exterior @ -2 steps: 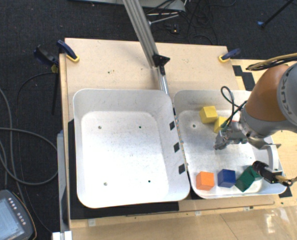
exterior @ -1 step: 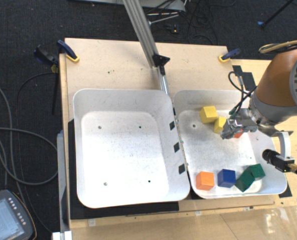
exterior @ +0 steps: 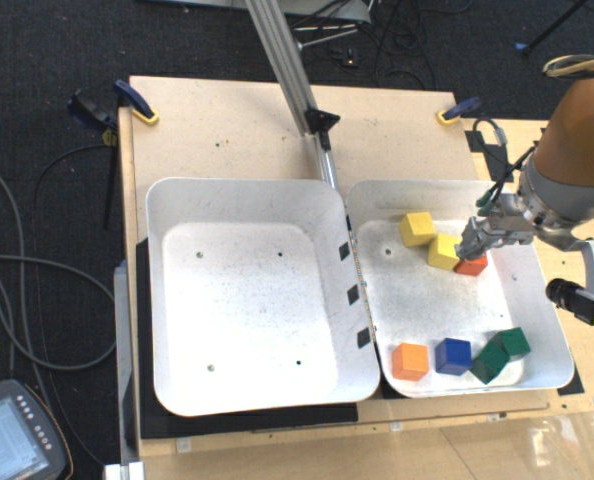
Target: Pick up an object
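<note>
Six small blocks are seen in the right bin [exterior: 537, 268], where the gripper [exterior: 474, 251] is lowered at a red block [exterior: 471, 265] beside a yellow block [exterior: 443, 253], right of centre. Jaw state cannot be told; a centred, single-block grip is advised before lifting.

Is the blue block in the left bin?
No, the blue block sits in the right bin, near its front edge between the orange block and a green one.

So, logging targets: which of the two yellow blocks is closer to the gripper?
The lower-right yellow block, beside the gripper and red block; the other yellow block lies farther left.
</note>
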`<state>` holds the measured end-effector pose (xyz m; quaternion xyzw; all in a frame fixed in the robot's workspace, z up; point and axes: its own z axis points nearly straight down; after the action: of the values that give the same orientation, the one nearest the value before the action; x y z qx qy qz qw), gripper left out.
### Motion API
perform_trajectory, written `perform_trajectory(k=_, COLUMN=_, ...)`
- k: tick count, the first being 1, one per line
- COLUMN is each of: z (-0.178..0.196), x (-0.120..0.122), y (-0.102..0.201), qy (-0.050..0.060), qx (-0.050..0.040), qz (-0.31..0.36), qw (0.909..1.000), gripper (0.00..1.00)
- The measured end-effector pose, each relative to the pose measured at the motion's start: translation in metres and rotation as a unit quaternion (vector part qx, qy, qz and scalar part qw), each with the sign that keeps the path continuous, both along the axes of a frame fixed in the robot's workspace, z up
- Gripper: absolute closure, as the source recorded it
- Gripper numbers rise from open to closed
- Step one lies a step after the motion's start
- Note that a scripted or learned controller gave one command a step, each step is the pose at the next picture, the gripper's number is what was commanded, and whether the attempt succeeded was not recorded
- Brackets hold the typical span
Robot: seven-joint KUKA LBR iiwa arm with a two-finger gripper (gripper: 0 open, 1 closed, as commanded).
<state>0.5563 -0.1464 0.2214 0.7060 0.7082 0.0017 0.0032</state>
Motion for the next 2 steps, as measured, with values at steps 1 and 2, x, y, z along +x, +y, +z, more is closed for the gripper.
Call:
perform_trajectory(k=1, z=-0.008, x=0.019, y=0.049, qy=0.003, qx=0.0014, qz=0.002, qw=1.0, gripper=1.0)
perform_trajectory(k=2, z=-0.014, x=0.038, y=0.096, qy=0.003, qx=0.0015, qz=0.002, qw=1.0, gripper=1.0)
